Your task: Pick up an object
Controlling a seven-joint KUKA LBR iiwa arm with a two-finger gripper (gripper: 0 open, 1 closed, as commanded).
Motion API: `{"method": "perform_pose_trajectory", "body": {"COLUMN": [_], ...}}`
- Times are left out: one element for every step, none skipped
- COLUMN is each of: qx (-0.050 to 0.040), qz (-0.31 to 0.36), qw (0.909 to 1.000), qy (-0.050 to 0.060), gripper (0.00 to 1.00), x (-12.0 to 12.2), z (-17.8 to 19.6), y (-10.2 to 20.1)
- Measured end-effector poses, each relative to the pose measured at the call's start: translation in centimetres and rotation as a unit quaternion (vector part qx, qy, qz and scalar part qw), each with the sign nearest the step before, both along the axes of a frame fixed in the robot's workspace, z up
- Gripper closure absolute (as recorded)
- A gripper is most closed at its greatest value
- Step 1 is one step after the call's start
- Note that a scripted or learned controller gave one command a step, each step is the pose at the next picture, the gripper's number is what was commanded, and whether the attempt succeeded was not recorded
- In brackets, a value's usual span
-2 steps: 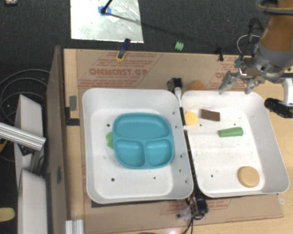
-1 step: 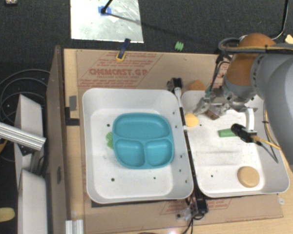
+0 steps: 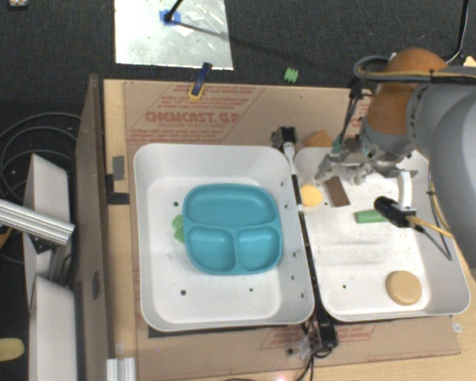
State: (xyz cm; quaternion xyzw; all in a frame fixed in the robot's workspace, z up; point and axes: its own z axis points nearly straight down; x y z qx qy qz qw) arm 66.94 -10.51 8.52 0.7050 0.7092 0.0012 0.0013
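Observation:
My gripper (image 3: pixel 340 171) hangs over the back left part of the right bin (image 3: pixel 357 252). Directly below it is a small brown rectangular block (image 3: pixel 337 191), touching or very close to the gripper's tip; I cannot tell whether it is gripped. A yellow ball-like object (image 3: pixel 309 195) lies to its left against the bin's left wall. To the right of the brown block lies a green block (image 3: pixel 369 217). A tan round object (image 3: pixel 403 286) rests near the front right corner.
The left bin (image 3: pixel 155 213) holds a blue divided plate (image 3: pixel 232 227) with a green piece (image 3: pixel 177 227) at its left edge. A tan object (image 3: pixel 319 139) lies on the cardboard behind the right bin. The arm's grey body covers the right bin's back right.

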Motion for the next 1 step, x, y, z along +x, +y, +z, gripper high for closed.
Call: {"method": "perform_pose_trajectory", "body": {"qx": [0.0001], "qz": [0.001], "qw": [1.0000], "qy": [-0.002], "gripper": [1.00], "x": [0.11], "z": [1.15], "y": [-0.02]}}
